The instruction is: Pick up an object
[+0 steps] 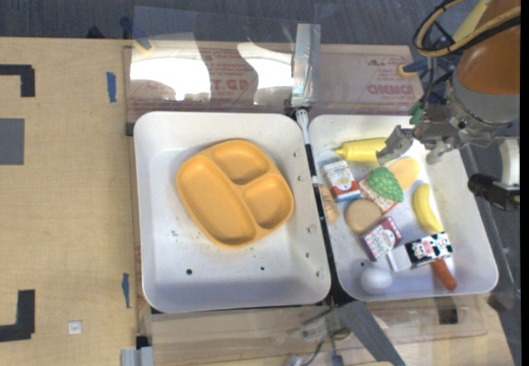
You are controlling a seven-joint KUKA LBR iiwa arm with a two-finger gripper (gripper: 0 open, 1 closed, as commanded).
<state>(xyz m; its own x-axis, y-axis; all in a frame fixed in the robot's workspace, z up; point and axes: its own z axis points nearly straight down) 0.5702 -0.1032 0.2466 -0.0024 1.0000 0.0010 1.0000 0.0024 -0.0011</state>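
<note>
The right bin holds several toy foods: a yellow piece, a small white carton, a green leafy piece, an orange slice, a banana, a brown round cookie, a maroon carton, a black-and-white carton, a red sausage and a white ball. My gripper hangs over the back of this bin, above the orange slice and beside the yellow piece. Its fingers stand open with nothing between them.
The left bin carries an orange divided plate. A clear plastic wall and a metal post rise behind the bins. Cables loop over the arm at the upper right.
</note>
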